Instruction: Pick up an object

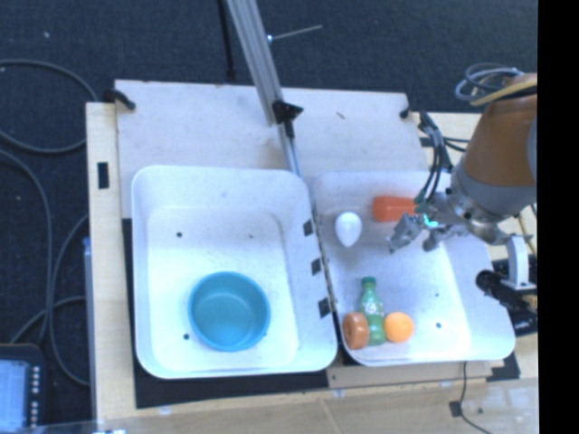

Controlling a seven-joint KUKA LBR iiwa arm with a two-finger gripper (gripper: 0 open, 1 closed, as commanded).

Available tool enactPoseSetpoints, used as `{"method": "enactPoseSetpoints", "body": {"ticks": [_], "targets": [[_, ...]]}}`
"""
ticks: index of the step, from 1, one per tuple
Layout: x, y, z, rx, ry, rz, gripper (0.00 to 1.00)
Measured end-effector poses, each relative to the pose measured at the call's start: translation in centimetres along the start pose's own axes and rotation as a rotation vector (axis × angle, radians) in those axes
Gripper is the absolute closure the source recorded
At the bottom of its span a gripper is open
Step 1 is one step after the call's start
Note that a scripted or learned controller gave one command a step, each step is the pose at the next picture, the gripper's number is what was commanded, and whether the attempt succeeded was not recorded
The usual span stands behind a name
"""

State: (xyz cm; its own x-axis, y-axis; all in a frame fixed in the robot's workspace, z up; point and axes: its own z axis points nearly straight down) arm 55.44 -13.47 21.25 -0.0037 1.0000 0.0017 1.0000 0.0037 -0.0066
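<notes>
In the camera view, we find the two-finger gripper parted and empty above the right white bin. We judge it poised between the white egg-shaped object at nine o'clock and the orange block at eleven.

The orange block is partly hidden behind the gripper, whose tips blur together.

A robot test bench in a lab.
A pale wooden bench stands on dark carpet with loose cables trailing over it, a metal camera pole is bolted at the back, and two white bins sit side by side under the arm.
</notes>
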Motion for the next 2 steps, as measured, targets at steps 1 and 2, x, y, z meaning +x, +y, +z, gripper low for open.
{"method": "enactPoseSetpoints", "body": {"ticks": [1,2], "targets": [[0.0,0.2,-0.4,-0.007,-0.001,-0.001,0.00],[0.4,0.1,5.9,-0.001,-0.003,0.005,0.00]]}}
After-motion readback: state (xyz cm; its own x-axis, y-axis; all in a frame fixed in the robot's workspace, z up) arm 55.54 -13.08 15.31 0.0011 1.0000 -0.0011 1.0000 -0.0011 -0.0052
